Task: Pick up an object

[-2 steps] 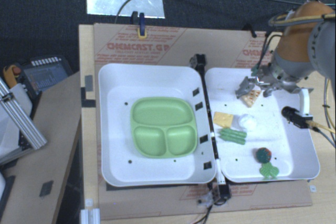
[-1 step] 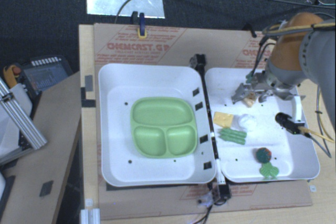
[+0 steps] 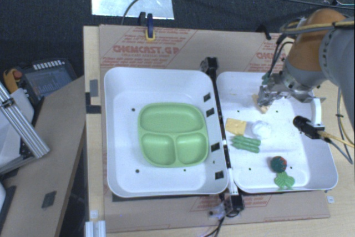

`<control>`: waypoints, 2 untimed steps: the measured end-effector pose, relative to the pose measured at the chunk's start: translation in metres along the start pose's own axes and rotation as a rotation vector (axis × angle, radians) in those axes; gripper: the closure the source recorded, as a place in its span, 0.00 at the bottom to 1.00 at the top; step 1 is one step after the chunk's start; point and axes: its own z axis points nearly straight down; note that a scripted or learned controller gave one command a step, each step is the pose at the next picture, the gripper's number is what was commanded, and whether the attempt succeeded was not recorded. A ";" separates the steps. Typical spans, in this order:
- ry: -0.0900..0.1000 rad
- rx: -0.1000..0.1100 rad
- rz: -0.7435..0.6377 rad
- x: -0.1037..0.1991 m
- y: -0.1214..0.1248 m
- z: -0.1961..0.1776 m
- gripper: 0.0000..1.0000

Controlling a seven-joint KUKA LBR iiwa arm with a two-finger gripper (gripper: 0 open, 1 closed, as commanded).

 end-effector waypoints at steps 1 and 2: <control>0.000 -0.001 -0.003 -0.002 0.010 -0.048 1.00; 0.000 -0.001 -0.004 -0.001 0.011 -0.093 1.00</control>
